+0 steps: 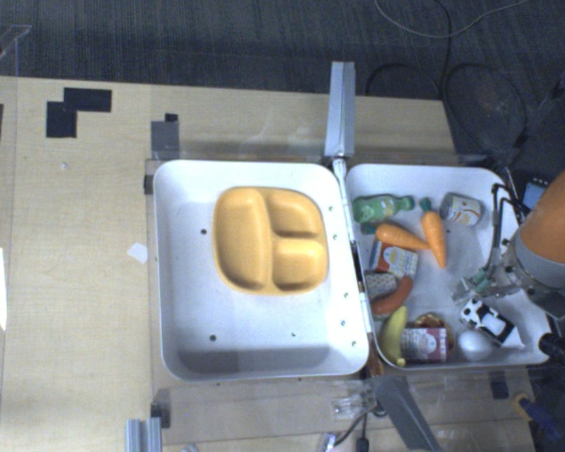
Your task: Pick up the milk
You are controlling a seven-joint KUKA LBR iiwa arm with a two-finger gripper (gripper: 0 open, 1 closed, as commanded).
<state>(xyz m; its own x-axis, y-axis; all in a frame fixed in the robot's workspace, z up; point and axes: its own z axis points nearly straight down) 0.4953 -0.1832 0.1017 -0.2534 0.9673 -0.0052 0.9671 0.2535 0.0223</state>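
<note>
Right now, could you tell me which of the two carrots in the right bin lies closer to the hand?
The carrot standing nearly upright in the picture, beside the grey can. The other carrot lies slanted to its left, farther from the hand.

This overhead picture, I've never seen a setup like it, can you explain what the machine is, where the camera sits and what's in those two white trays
One camera looks down at a slant on a wooden bench. The grey shape with the orange band at the right edge is a robot arm; its two-finger gripper hangs low in the right bin, just above a black-and-white cow-patterned carton, probably the milk. Whether it has gripped anything is unclear. The left bin holds a yellow divided tray. The right bin holds toy groceries: a green bottle, two carrots, a can, a sausage, a banana, a white egg and small packets.
</note>
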